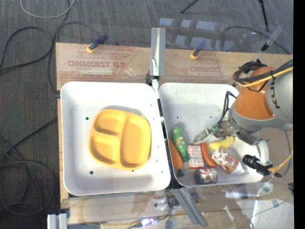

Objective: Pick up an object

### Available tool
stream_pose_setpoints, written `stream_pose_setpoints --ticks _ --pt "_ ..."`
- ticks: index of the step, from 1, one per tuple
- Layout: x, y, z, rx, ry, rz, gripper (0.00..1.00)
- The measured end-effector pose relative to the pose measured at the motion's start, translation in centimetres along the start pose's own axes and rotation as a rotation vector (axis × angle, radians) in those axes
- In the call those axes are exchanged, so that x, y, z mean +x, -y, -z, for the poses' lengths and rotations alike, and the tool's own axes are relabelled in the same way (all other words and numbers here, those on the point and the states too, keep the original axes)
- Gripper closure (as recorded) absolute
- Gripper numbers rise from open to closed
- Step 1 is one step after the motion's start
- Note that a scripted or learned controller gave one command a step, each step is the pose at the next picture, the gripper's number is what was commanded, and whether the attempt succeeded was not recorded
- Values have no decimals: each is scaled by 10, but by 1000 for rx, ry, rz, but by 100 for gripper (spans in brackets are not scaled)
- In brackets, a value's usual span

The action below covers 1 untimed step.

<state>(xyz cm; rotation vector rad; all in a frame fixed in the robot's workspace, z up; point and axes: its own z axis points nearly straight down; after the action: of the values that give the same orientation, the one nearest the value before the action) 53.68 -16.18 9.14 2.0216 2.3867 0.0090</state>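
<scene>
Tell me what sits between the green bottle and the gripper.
Bare white bin floor separates the green bottle from the gripper in the camera view.

Bright, even light from overhead, and both white bins (71,128) come up almost washed out, with soft grey shade only along their inner walls. Left of the gripper (209,133), the yellow tray (121,138) shows a mild sheen on its ridges. Above the gripper, glare smears the clear panel (200,32). The picture is slightly soft overall, grainy on the dark carpet (28,56).
</scene>
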Motion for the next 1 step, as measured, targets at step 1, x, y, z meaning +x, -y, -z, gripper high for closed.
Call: stream_pose_setpoints --ticks 1 --pt "58 28 1 -3 2 -38 0"
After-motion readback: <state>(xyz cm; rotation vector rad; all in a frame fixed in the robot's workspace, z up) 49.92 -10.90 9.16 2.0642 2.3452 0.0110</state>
